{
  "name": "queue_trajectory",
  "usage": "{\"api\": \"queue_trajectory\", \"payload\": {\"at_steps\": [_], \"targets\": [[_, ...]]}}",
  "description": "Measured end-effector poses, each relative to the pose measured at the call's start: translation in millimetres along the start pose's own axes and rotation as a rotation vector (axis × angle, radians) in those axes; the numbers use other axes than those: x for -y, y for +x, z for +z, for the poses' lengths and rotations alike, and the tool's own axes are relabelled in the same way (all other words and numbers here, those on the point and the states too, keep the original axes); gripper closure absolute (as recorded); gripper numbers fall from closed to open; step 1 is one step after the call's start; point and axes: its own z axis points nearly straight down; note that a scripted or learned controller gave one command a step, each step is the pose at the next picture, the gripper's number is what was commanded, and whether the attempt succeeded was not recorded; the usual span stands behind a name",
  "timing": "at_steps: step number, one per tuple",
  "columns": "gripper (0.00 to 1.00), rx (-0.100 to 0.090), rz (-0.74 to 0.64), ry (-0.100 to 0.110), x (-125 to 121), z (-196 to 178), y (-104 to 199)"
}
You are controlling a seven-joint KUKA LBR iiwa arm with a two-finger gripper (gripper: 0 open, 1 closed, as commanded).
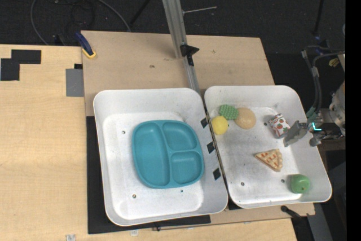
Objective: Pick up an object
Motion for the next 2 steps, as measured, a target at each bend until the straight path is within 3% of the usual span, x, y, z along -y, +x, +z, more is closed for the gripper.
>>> {"api": "queue_trajectory", "payload": {"at_steps": [1, 2], "targets": [[0.0, 0.0, 0.0, -0.001, -0.2, -0.4, 0.0], [0.0, -0.001, 0.0, 0.003, -2.9, 55.3, -9.3]]}}
